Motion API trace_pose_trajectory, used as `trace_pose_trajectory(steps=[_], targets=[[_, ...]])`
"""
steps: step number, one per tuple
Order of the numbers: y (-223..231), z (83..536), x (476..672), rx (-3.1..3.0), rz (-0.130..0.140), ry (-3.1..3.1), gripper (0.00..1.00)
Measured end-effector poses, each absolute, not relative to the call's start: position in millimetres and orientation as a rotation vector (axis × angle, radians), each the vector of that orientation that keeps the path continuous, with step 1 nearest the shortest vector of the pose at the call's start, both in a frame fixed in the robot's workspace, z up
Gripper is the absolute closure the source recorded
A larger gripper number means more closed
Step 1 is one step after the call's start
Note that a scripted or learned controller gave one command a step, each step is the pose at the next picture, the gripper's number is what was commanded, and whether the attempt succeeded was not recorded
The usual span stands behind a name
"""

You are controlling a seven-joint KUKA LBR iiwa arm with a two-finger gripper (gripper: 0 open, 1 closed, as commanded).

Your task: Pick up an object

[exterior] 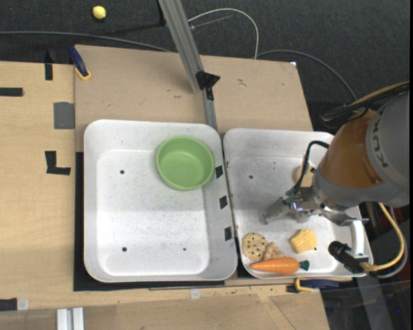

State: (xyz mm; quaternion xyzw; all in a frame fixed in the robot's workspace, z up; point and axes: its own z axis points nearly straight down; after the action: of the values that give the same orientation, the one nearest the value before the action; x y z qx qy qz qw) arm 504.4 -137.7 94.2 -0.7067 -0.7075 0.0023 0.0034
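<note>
Item 1: carrot (pixel 278 266), orange with a green stub at its right end, lying flat along the near wall of the right bin (pixel 261 143). It lies below the pincer and a little to its left, well apart from it.

Item 2: round biscuit (pixel 253 243), brown and speckled, just above the carrot's left end, below and left of the pincer. A second, paler piece (pixel 272 252) sits between it and the carrot, touching or nearly so.

Item 3: yellow corn piece (pixel 303 240), just below the pincer and closest to it of all the goods; apart from it, not gripped.

Item 4: pincer (pixel 272 215), grey, low over the right bin's floor, pointing left from the wrist. Whether its tips are spread or pressed together cannot be told; nothing shows between them.

Item 5: arm (pixel 361 160), orange band and grey body, covering the right bin's right side.

Item 6: green bowl (pixel 185 162), upright in the left bin (pixel 124 253), at its upper right corner, far left and above the pincer, past the shared bin walls.

Item 7: small yellow ball (pixel 99 12), on the dark floor beyond the bench, far up and left.
</note>
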Motion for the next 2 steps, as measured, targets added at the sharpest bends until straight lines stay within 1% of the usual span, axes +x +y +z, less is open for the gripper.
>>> trace_pose_trajectory(steps=[1,2], targets=[[-137.6,89.7,504.5,-2.22,0.002,-2.222,0.0],[-137.0,99.5,504.1,-2.218,0.003,-2.221,1.0]])
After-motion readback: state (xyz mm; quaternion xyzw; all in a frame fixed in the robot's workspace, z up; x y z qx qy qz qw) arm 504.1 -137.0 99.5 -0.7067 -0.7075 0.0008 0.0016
